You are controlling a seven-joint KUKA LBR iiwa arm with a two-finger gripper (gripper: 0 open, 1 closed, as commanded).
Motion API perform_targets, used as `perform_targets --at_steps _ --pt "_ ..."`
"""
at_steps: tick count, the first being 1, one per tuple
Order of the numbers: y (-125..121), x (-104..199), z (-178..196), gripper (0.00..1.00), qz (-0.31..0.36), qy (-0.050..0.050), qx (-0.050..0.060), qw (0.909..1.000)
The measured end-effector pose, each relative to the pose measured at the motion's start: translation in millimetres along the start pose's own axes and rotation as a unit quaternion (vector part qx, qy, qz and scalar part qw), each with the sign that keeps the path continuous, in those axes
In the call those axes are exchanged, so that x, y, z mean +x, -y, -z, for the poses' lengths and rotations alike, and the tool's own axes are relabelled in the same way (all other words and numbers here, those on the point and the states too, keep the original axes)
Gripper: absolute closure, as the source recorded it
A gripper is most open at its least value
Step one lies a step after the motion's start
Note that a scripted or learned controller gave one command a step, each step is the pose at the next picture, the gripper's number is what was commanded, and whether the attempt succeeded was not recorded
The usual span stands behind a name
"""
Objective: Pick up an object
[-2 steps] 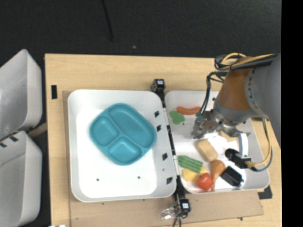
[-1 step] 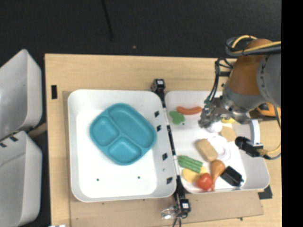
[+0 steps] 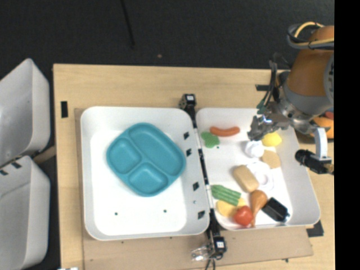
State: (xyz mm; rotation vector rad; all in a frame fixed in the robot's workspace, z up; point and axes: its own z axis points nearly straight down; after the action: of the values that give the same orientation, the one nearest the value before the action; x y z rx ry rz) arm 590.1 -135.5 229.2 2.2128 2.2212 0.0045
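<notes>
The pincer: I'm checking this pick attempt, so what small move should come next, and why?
Probably a short descent onto the yellow lemon-like toy. The pincer sits at that toy's upper-left edge in the right bin, and nothing shows between its fingers, so no pick has happened yet.

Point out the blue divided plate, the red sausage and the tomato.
blue divided plate (image 3: 146, 157): camera view, centre ridge.
red sausage (image 3: 224, 131): camera view, its middle.
tomato (image 3: 243, 216): camera view, top surface.

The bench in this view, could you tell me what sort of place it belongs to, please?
Probably a robot lab set up for grasping trials: a wooden bench bears two white bins, the right bin strewn with toy food, the left bin holding a blue divided plate, with the gripper lowered over them.
</notes>
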Motion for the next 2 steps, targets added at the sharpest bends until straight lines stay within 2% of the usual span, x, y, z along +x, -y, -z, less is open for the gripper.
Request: perform_targets --at_steps 1,2 --pt "-1 -1 12 1.00 -0.001 -0.001 0.003 1.0000" --pt "-9 47 2 1.00 0.001 -0.001 0.004 1.0000"
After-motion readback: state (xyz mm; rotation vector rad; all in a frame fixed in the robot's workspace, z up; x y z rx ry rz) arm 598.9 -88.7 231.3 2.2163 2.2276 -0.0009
